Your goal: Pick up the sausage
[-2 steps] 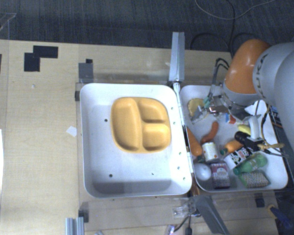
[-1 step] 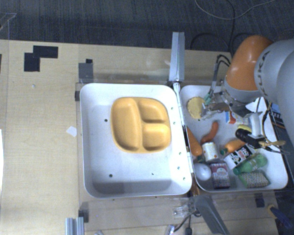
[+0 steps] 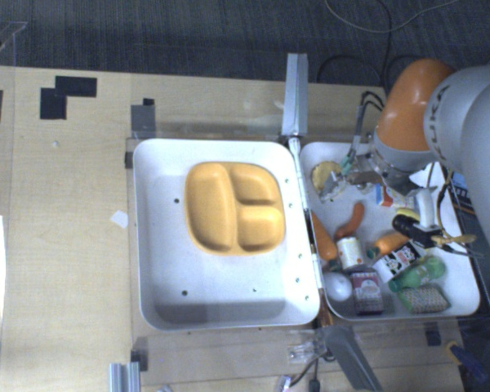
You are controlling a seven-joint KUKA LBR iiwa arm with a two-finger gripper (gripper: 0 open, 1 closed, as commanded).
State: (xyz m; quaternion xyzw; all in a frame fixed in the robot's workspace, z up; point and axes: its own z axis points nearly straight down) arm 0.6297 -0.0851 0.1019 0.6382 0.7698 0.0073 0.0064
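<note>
The left bin (image 3: 151, 219) looks like smooth white plastic with a soft, matt shine. Inside this bin, the yellow tray (image 3: 233, 207) seems to be matt plastic, smooth. Right of the left bin, the sausage (image 3: 354, 216) has a smooth, slightly glossy orange-brown skin. Further right, the arm's orange band (image 3: 408, 109) is glossy, and its grey shell (image 3: 474, 129) looks smooth. The bench (image 3: 57, 243) around the left bin looks like pale, matt wood.
</note>
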